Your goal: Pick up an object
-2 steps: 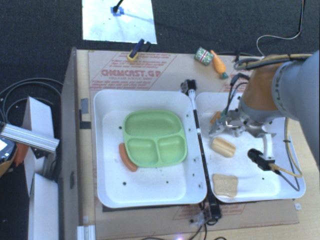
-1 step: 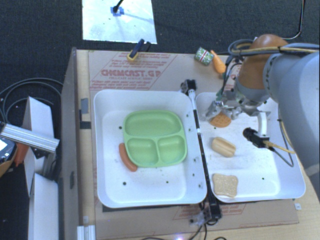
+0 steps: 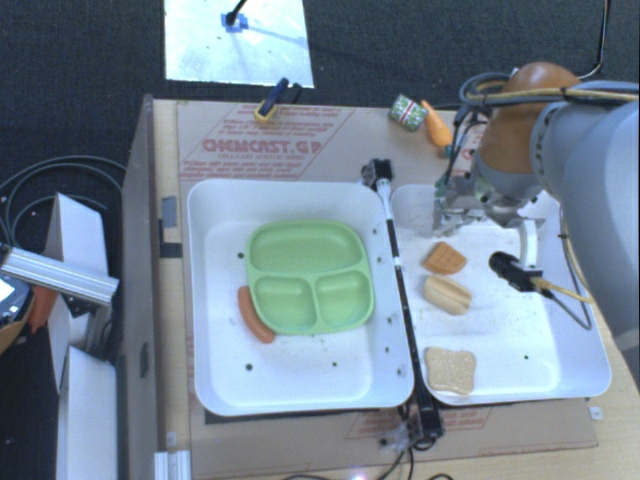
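Desk (image 3: 300, 133): you look down at a slant on a brown board printed with red lettering; it carries two shallow white bins side by side.
Arm (image 3: 590, 148): your grey arm comes in from the right, with its orange band (image 3: 520, 118) above the wrist, hanging over the far corner of the right bin.
Left bin (image 3: 215, 358): it holds a green tray and a sausage.
Right bin (image 3: 560, 358): it holds three food pieces, all nearer to you than the end effector.
Tray (image 3: 308, 276): light green, three compartments, lying flat in the middle of the left bin.
End effector (image 3: 455, 211): low over the right bin's far left corner; you cannot tell how its tips stand, and nothing shows between them.
Sausage (image 3: 254, 315): orange, touching the tray's left edge.
Toast (image 3: 451, 369): pale slice at the right bin's near left.
Bun (image 3: 446, 294): tan roll, mid-bin.
Cookie (image 3: 444, 259): orange-brown piece just beyond the bun, nearest the end effector.
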Available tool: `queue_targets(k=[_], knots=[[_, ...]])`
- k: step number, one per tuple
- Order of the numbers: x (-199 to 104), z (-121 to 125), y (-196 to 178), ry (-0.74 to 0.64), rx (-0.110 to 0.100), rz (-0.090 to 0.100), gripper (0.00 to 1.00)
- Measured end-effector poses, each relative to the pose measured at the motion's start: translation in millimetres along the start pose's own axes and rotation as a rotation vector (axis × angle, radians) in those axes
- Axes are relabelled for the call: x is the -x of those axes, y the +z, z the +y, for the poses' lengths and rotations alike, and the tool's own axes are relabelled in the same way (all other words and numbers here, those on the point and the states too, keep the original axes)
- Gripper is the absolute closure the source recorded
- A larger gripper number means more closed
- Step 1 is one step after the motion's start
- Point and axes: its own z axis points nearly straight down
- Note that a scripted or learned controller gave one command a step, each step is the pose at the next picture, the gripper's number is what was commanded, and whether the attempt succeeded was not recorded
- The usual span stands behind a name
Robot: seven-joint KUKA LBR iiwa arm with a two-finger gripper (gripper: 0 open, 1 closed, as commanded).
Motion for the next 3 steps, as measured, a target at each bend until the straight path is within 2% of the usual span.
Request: queue_targets(k=[1,2,3], knots=[[0,0,0,0.0,0.0,0.0,0.0],[1,-41,12,0.004,-0.005,0.0,0.0],[1,-39,0,0.003,0.001,0.0,1.0]])
